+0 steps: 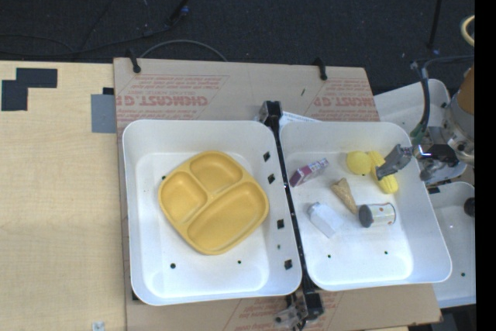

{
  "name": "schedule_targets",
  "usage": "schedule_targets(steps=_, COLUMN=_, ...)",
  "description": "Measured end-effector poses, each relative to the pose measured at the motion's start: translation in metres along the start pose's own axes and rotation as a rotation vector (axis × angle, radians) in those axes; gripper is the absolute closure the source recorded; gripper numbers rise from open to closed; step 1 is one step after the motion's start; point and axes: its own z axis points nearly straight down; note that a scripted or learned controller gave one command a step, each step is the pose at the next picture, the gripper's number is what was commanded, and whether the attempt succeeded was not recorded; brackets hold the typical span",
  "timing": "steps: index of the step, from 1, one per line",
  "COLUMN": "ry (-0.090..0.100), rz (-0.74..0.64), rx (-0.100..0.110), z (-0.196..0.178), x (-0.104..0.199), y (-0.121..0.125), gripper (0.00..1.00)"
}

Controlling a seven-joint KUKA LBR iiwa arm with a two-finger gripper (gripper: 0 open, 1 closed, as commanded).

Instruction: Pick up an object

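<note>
Over the right bin [434, 244], fingers [394, 160] touch a yellow toy [364, 163]; grip unclear.

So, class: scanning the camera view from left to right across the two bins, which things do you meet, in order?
Yellow divided plate → small purple packet → white block → brown cone → grey-capped cylinder → gripper.

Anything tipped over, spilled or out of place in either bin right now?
Only the small cylinder in the right bin, which lies on its side. The yellow divided plate sits flat in the left bin. I see no spill.
</note>
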Motion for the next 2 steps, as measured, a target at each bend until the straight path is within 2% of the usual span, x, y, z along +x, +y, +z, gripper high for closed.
schedule_targets(steps=1, ry=-0.002, rz=-0.002, rx=-0.011, z=-0.006, x=0.0, y=0.002, gripper=0.0)
schedule_targets(steps=2, ry=0.0, rz=-0.002, rx=-0.005, z=0.041, x=-0.001, y=-0.005, gripper=0.0)
